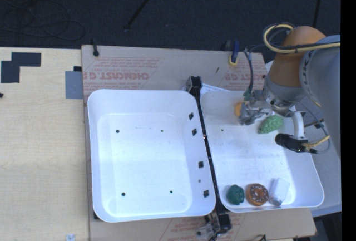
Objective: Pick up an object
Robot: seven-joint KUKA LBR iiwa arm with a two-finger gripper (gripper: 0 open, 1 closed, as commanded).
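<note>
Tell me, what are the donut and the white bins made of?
The donut looks like a plastic or rubber toy: brown with speckled sprinkles and a flat, even colour. Too small to be sure. The white bins look like smooth, slightly glossy moulded plastic, with rounded corners and thin rims.

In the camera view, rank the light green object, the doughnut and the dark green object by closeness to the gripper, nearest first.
Measured from the gripper in the right bin:
1. Light green object, just to its right in the view, near the bin's far end.
2. Doughnut, at the bin's near edge.
3. Dark green object, left of the doughnut; these two are nearly too close to call.
</note>
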